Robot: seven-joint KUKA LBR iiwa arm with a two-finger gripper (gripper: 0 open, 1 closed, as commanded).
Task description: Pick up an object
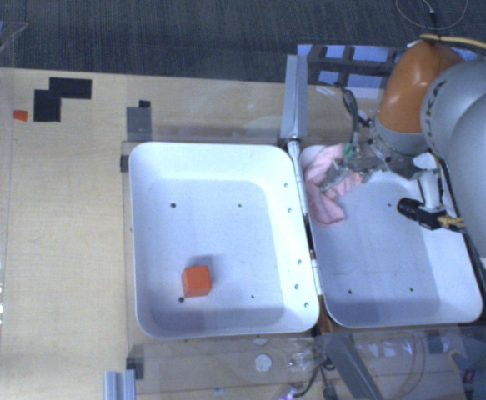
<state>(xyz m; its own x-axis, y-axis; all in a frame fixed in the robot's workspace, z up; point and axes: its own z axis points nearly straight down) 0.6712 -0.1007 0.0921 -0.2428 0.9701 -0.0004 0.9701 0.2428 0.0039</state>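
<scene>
Where gripper (343, 172) reaches, pink cloth (322, 192) touching.

No text, label, brand, number or sign can be read anywhere on the bench.

You see the arm (468, 115) as a bulky body of smooth, rounded grey casings. An orange band (411, 86), domed and glossy, sits above the wrist, at 10 o'clock from the largest grey casing. Thin dark cables run along the wrist. A small black fitting (422, 213) with a yellow tip lies at 6 o'clock from the band.
</scene>
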